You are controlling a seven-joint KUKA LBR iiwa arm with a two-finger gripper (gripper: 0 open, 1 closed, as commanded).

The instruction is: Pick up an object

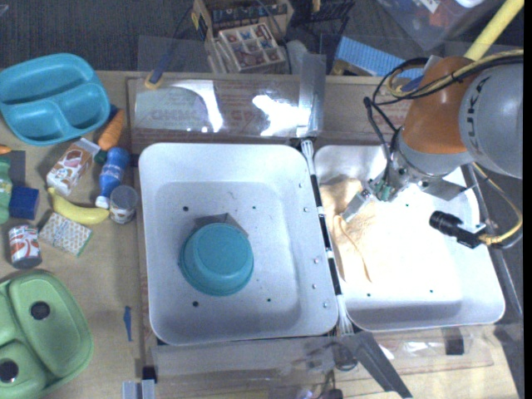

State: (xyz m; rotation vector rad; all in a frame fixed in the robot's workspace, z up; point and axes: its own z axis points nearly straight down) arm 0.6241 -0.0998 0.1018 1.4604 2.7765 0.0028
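A teal bowl (218,258) lies upside down in the middle of the left bin (158,181). A crumpled tan cloth (353,241) lies along the left side of the brightly lit right bin (432,306). My gripper (359,206) reaches down into the right bin from the upper right. Its tip sits at the upper edge of the tan cloth. Glare hides how the tip meets the cloth.
Left of the bins lie a blue divided tray (51,96), a banana (76,209), a blue bottle (112,173), a small can (123,202) and a green moulded piece (37,335). A black cable plug (449,223) hangs over the right bin.
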